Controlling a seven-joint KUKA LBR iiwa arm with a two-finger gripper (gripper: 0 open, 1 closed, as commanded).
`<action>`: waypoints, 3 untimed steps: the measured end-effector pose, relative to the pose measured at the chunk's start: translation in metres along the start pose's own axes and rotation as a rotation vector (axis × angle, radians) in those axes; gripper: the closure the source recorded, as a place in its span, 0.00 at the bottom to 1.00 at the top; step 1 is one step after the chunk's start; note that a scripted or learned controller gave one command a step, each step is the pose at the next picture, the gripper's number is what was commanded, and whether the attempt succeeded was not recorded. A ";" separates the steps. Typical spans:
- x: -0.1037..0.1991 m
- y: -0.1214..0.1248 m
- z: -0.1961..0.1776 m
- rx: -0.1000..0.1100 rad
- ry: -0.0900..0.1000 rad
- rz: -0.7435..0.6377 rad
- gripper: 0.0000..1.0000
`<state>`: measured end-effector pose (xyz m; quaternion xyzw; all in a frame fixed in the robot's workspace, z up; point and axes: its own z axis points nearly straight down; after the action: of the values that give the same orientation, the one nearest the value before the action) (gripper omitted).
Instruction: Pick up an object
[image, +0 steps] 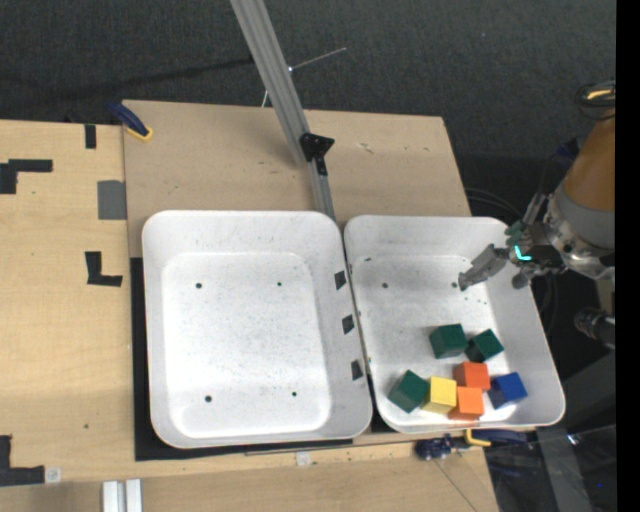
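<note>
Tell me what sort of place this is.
Likely a robotics lab's pick-and-place test bench: two shallow white bins on a plywood bench, coloured blocks clustered in the right bin, and the gripper of an industrial arm above it.

Even overhead light, soft shadows, slightly grainy, mild blur

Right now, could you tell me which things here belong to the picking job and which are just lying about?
Job:
- gripper
- right bin
- green blocks
- yellow block
- orange blocks
- blue block

Lying about:
- left bin
- metal pole
- blue clamp
</note>
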<state>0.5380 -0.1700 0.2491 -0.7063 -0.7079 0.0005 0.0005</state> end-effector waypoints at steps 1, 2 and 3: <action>-0.009 -0.001 0.050 0.005 0.000 0.002 0.00; -0.006 -0.007 0.113 0.007 0.002 0.002 0.00; -0.005 -0.008 0.159 0.001 0.000 0.001 0.00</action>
<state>0.5300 -0.1746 0.0902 -0.7068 -0.7074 0.0009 0.0011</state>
